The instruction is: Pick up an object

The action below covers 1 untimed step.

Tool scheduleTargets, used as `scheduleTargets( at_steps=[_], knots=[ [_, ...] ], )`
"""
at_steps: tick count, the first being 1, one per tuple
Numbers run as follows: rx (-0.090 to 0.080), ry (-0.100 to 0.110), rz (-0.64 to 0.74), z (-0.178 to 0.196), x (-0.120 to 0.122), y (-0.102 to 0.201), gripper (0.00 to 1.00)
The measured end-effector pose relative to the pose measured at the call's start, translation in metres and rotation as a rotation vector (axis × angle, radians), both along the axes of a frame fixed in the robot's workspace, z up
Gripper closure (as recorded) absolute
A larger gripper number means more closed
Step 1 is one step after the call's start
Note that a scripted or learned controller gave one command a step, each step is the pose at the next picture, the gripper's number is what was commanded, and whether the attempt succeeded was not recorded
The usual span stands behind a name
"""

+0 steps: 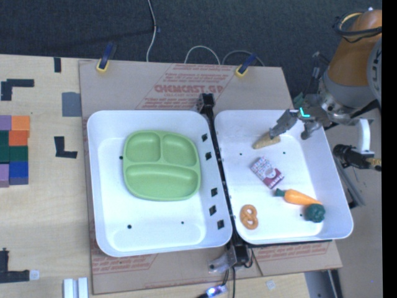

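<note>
1. Currently at the approach step — the gripper [280,129] hangs over the far end of the right bin [332,185], its dark fingers [286,120] slanting down toward a tan wedge-shaped item [265,141]. The fingertips lie at or just beside the wedge's upper end; whether they are apart or closed cannot be told, and nothing is seen held between them.

2. Next move, as a judgement: settle the fingers astride the wedge, close, then lift straight up. The piece is small and lies flat on the bin floor, so a shallow or off-centre close may simply push it aside.

3. Right bin, contents — the tan wedge near the far wall; a small pink-and-white packet [267,171] near the middle; a toy carrot [299,197] with a dark green top [314,213] toward the near right corner; a toy pretzel [249,216] by the near wall. All lie apart from one another, save the carrot and its green top, which touch.

4. Left bin [102,222], contents — one green divided plate [162,166], three compartments, nothing in them.

5. Both bins sit side by side on a cardboard sheet [180,85].
</note>
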State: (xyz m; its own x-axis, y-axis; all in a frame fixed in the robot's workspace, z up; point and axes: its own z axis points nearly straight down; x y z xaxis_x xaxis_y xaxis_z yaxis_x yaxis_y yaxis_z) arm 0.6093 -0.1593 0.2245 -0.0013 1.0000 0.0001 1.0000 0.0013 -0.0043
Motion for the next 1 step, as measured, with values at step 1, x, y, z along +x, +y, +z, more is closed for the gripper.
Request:
scheduleTargets(
  at_steps=[1],
  knots=[
    [0.000,-0.002,0.000,0.0011,0.0006,0.0000,0.00]
  ],
)
